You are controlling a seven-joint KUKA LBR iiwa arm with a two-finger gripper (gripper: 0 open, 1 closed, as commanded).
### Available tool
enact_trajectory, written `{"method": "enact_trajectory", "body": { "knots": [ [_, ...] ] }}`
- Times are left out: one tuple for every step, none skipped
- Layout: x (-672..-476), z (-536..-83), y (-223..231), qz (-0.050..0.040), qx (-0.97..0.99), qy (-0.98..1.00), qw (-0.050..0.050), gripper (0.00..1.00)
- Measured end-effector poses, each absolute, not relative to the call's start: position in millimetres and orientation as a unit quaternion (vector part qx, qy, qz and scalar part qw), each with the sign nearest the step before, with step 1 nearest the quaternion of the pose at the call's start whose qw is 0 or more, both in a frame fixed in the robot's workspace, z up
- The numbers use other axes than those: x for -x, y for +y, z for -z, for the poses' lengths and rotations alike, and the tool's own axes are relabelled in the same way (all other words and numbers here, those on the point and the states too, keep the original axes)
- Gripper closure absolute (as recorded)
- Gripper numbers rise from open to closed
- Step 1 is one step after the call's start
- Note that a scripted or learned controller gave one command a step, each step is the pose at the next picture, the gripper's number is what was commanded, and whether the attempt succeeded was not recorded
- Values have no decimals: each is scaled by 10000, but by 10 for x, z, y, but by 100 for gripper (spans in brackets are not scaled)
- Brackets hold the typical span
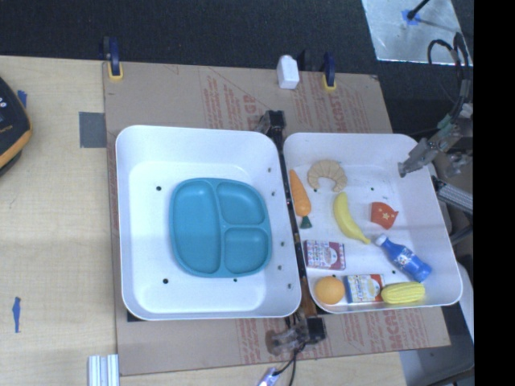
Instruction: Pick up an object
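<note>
The right bin (366, 147) holds several toy foods: a croissant (327, 173), a carrot (300, 194), a banana (349, 219), a red piece (384, 213), a blue bottle (404, 257), a pink carton (324, 255), an orange (328, 289), a small box (363, 288) and a corn cob (402, 293). My gripper (412, 164) hangs at the right bin's far right edge, above the rim, apart from every item. Nothing shows between its fingers.
The left bin (141, 155) holds a blue divided plate (220, 226). Clamps (113, 59) and a white block (287, 71) sit at the bench's back edge. A yellow-black device (11, 127) lies at far left.
</note>
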State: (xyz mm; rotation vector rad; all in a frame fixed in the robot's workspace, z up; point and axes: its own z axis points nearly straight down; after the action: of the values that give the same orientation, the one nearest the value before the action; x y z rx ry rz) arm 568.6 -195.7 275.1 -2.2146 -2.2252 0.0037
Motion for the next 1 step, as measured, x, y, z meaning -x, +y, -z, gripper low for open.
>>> {"method": "enact_trajectory", "body": {
  "knots": [
    [-5452,-1394,-2027,-18,7054,-7088,21,0]
  ]
}}
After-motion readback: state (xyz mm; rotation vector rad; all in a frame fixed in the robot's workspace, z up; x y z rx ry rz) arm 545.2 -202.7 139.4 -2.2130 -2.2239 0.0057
